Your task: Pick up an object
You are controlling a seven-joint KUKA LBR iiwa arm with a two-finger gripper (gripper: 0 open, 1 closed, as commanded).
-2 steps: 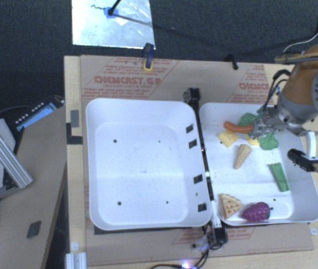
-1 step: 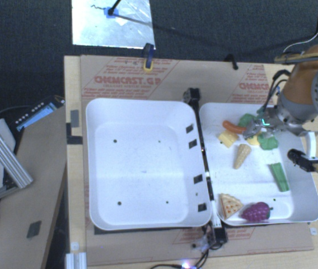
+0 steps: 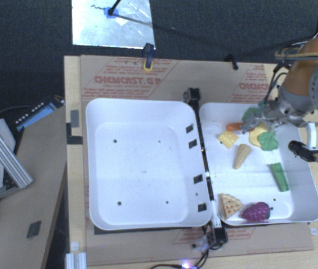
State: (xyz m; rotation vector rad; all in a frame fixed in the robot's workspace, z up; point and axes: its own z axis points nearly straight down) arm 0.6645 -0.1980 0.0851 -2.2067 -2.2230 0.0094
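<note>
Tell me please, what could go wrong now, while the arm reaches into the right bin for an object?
1. The gripper sits over a tight cluster: an orange piece, a yellow piece and a green leafy piece. It may pinch two together, or push one aside and close on nothing.
2. This cluster lies near the far wall of the right bin, so the fingers might strike the rim.
</note>
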